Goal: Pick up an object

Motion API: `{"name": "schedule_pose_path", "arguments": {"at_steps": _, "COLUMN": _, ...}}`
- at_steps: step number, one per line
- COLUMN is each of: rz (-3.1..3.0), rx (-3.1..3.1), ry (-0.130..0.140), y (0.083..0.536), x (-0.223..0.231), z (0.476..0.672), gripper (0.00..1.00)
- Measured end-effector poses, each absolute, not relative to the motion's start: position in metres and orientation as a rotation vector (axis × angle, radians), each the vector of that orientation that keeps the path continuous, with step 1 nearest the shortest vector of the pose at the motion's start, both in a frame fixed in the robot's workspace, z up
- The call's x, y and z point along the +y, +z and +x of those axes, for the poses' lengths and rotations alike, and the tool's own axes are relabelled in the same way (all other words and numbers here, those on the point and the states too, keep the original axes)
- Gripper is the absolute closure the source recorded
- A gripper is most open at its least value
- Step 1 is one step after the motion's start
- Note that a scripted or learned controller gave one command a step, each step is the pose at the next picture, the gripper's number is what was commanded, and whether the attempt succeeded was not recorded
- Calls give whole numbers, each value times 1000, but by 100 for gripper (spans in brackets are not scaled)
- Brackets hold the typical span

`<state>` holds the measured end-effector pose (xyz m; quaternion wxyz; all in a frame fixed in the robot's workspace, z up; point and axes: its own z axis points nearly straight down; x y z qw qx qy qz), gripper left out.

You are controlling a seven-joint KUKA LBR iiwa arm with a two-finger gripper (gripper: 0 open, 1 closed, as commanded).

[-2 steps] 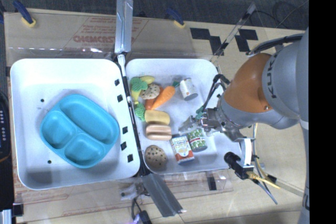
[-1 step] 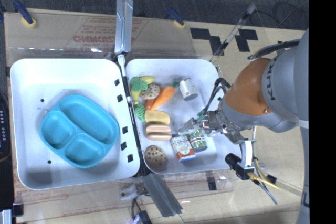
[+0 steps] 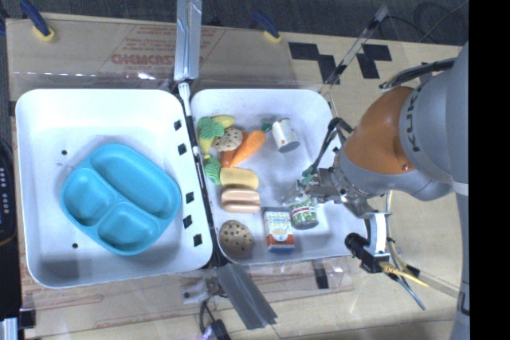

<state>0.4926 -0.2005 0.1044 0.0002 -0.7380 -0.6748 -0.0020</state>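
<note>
1. Closest to the camera is the grey arm [image 3: 434, 131] with its orange band [image 3: 382, 143], coming in from the three o'clock side and bending down over the right bin [image 3: 239, 101]
2. The gripper [image 3: 307, 191] hangs low at the right bin's four o'clock part; I cannot tell from here how it is set, the wrist hides it
3. Just below it, at its six o'clock and perhaps touching, stands a small can with a green label [image 3: 304, 216]; whether it is gripped I cannot make out
4. At the can's nine o'clock, right beside it, is a little juice carton [image 3: 278, 229], upright
5. Further toward nine o'clock lie a hot dog bun [image 3: 240, 198] and, at seven o'clock, a round brown cookie [image 3: 236, 237]
6. Up at eleven o'clock from the gripper: an orange carrot [image 3: 249, 146] lying aslant, a second cookie [image 3: 231, 140], green and yellow play food [image 3: 211, 129] bunched by the dividing wall
7. At twelve o'clock a small white cup [image 3: 284, 134] lies tipped, apart from the rest
8. Well off at nine o'clock, the left bin [image 3: 40, 115] holds a blue divided plate [image 3: 119, 197] with three compartments
</note>
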Motion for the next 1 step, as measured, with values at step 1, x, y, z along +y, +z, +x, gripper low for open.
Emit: {"name": "schedule_pose_path", "arguments": {"at_steps": 1, "rz": -2365, "rx": -2074, "ry": -6, "y": 230, "x": -171, "z": 488, "gripper": 100}}
